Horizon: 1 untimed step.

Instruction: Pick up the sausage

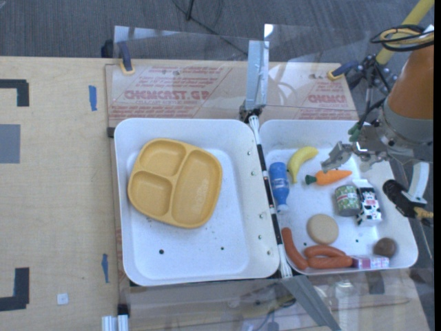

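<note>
Surface (pixel 48 185): pale wood, bearing two white bins side by side.
Left bin (pixel 138 254): holds a yellow divided plate (pixel 176 183), three compartments.
Right bin (pixel 406 250): holds the small food items.
Arm (pixel 413 95): grey with an orange band, over the right bin's far right corner.
Gripper (pixel 344 154): near the carrot's (pixel 329 178) far side, nothing visibly between it; apart or together cannot be told.
Sausage (pixel 313 254): red links lying along the right bin's near edge, left of centre, just below a round biscuit (pixel 322 229).
Banana (pixel 300 161): beside a blue bottle (pixel 279 183).
</note>
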{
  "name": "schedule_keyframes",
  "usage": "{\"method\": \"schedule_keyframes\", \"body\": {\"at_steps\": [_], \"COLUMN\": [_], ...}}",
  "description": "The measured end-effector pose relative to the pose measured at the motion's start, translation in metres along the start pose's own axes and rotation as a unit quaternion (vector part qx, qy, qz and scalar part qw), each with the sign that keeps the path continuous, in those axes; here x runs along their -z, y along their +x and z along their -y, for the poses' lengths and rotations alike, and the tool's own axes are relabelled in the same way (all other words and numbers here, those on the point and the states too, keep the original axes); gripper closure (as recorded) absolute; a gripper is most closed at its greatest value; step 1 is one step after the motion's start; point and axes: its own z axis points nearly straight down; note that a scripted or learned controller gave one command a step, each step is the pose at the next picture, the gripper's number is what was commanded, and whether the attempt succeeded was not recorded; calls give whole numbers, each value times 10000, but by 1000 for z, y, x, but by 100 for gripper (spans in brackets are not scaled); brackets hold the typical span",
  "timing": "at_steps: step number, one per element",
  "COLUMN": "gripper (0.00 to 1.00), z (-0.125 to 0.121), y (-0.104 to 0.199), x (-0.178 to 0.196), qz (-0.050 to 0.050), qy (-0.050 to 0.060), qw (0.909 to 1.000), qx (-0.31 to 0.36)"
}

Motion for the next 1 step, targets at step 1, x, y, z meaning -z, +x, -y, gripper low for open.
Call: {"method": "schedule_keyframes", "body": {"at_steps": [1], "gripper": [0], "z": [66], "y": [15], "x": [-87], "qz": [-5], "qy": [-1], "qw": [9605], "qx": [2784]}}
